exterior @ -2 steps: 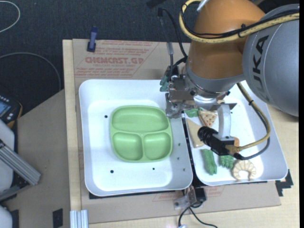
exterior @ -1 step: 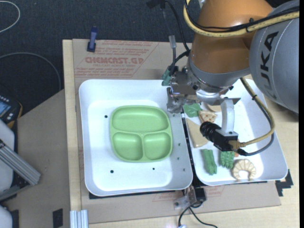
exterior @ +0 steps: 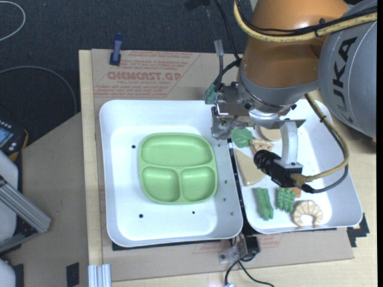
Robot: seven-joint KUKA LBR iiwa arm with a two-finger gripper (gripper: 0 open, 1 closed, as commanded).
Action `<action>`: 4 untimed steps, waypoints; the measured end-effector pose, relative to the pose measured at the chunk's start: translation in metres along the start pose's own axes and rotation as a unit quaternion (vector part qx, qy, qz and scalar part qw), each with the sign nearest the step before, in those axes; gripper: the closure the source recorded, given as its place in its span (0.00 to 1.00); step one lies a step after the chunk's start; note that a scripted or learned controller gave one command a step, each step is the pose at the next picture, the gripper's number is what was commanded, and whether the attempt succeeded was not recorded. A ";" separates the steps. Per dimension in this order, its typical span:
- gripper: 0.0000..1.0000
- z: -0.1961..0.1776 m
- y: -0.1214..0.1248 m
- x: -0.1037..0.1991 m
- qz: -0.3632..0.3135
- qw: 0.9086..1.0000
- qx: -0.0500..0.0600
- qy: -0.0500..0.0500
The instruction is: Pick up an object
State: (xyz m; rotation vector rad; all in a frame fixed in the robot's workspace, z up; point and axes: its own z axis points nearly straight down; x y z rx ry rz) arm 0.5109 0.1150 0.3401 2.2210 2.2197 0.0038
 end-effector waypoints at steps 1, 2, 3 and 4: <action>1.00 0.098 -0.035 -0.001 0.001 1.000 0.008 -0.001; 1.00 0.007 -0.031 -0.035 0.001 1.000 -0.003 0.000; 1.00 -0.094 -0.031 0.039 -0.005 1.000 -0.005 0.003; 1.00 -0.004 -0.017 0.012 0.002 1.000 0.006 -0.002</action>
